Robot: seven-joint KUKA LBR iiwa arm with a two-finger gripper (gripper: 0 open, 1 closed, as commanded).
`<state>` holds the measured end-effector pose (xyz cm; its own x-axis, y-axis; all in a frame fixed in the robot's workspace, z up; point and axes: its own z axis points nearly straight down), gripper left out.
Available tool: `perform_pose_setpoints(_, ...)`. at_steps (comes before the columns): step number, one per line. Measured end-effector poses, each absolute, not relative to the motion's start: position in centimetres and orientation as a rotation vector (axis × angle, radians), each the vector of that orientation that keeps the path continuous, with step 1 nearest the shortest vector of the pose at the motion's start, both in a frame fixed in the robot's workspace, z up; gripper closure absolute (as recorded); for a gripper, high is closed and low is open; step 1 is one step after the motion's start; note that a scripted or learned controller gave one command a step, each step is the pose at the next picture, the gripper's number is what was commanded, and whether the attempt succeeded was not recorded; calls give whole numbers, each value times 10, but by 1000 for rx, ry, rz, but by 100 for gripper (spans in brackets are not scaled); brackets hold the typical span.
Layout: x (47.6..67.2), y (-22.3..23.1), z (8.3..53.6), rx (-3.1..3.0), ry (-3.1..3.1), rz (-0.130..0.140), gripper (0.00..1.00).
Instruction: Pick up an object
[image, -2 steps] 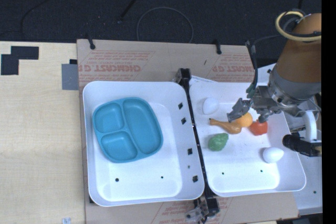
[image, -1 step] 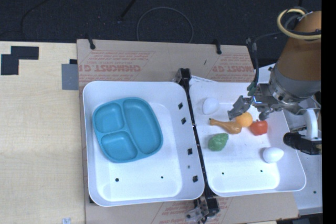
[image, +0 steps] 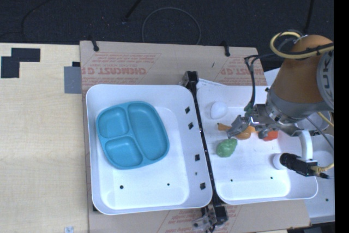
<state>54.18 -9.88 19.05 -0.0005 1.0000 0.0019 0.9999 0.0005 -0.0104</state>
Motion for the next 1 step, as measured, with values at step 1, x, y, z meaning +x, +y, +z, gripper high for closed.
perform_pose_setpoints(1, 538, -96, 146, -2216, -2217, 7, 0)
